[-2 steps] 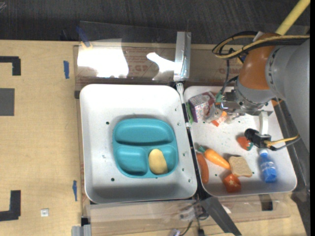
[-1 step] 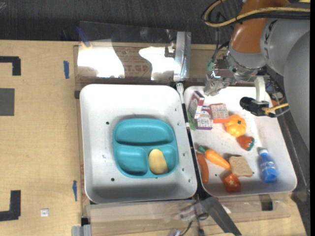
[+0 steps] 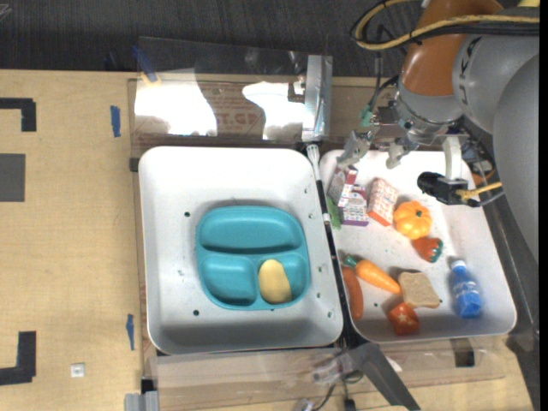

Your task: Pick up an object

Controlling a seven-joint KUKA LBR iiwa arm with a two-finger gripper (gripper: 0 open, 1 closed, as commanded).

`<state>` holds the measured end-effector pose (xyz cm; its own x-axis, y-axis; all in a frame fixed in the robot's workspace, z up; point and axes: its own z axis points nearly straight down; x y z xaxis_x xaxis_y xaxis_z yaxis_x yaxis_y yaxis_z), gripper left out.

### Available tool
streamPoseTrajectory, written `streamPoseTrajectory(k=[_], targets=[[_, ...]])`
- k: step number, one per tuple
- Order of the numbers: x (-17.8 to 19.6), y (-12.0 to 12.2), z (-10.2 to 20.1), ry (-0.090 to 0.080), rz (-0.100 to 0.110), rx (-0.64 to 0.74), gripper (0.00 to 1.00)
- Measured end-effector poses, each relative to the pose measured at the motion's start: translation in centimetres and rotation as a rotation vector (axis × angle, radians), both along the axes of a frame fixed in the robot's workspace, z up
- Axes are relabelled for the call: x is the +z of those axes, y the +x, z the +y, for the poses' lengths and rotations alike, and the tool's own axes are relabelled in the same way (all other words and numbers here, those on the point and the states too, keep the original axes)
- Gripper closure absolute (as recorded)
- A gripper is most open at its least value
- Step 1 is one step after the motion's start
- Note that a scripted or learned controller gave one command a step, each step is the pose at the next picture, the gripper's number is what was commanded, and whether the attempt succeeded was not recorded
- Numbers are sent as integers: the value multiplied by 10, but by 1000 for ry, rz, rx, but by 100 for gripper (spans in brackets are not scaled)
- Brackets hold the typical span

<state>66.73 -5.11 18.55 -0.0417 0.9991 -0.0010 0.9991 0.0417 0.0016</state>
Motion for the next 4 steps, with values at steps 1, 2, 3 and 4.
streamPoseTrajectory(k=[1,2,3,4], targets=[[-1,-7,26,1,3,-221,0],[-71,-40,-46,2,-16,-134,0],[-86,-26,-39,1,-26,-70,0],[-72,-22,-37,4,-36,-69,100]])
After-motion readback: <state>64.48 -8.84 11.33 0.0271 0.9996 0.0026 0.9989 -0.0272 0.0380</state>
